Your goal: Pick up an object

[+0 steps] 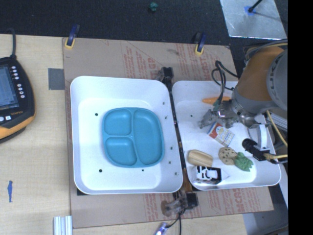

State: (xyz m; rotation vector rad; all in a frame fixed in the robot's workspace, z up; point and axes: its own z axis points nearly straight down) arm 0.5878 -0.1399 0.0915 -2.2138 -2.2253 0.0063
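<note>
i've got the hand low in the right bin, roughly at its centre, with a small carton just at 5 o'clock from it. i cannot tell whether it is spread or closed, the wrist and the orange band sit over it and the dark parts blur together. nothing is visibly held.

pickable stuff all sits in the right bin: carton near centre, orange carrot-like piece at 12 o'clock from the hand, tan bread roll at 7 o'clock, round cookie and green leafy piece at 5 o'clock, black and white item against the near wall at 6 o'clock.

my call: the carton is the closest target. i'd centre over it before closing, come straight down, and lift slowly. it looks flat and slightly tilted, so a grip across the short side seems safer. cookie and roll are near it, so keep the approach tight to avoid nudging them.

surface: left bin carries a blue divided plate in the middle. both bins rest on a cardboard sheet clamped at the far edge by two clips, on a pale wood counter. a teach pendant lies at 9 o'clock on the counter. dark floor at 12 o'clock, with a pale sheet at 1 o'clock
</note>
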